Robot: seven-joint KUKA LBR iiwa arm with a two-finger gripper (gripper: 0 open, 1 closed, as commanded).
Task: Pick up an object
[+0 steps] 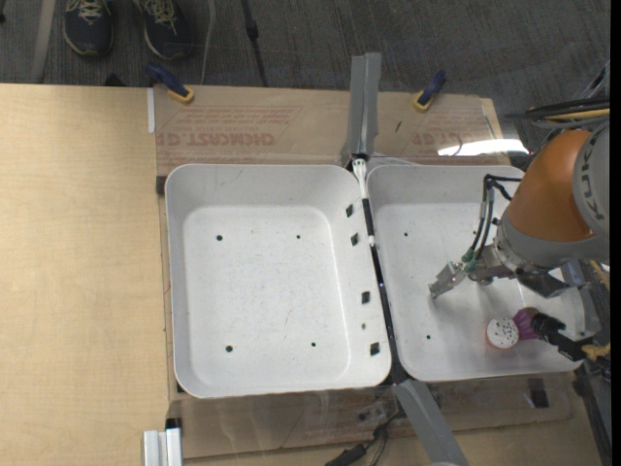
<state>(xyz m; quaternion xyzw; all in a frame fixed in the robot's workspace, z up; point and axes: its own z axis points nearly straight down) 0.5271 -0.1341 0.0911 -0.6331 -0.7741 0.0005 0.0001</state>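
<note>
A small purple object with a round white speckled end (506, 330) lies in the right bin (417, 357), near its front right corner. My gripper (446, 282) hangs low over the middle of that bin, pointing left, about a hand's width to the left of the object and slightly behind it. Nothing shows in its grasp. The grey arm with its orange band (551, 197) reaches in from the right above the bin's right side.
The left bin (177, 260) sits beside the right one, joined by a seam with black clips (369, 260). Both rest on cardboard (252, 124) held by two clamps at the back. Bare wooden bench (78, 260) extends to the left.
</note>
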